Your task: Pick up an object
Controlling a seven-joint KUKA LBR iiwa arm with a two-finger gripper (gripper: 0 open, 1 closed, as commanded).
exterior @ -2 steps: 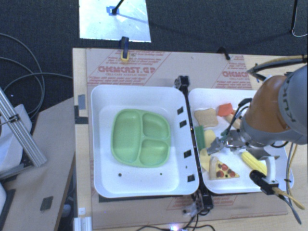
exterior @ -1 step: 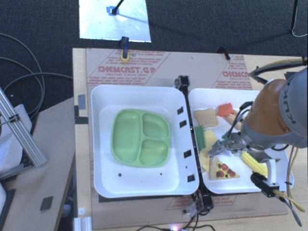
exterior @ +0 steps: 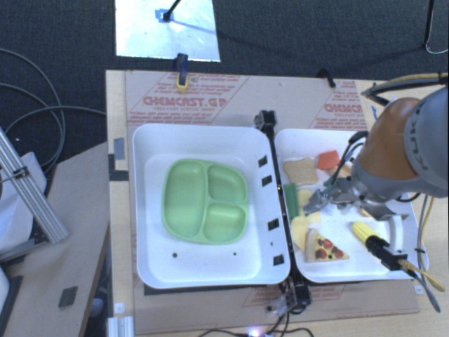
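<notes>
Approach step: hand (exterior: 319, 201) low in the right bin (exterior: 407, 272), beside the bread (exterior: 300, 170) — grip state cannot be told. Next: close, then lift.

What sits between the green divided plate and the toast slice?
In the camera view, the green divided plate and tan toast slice are separated by the two white bins' adjoining walls, with black clips along them.
</notes>
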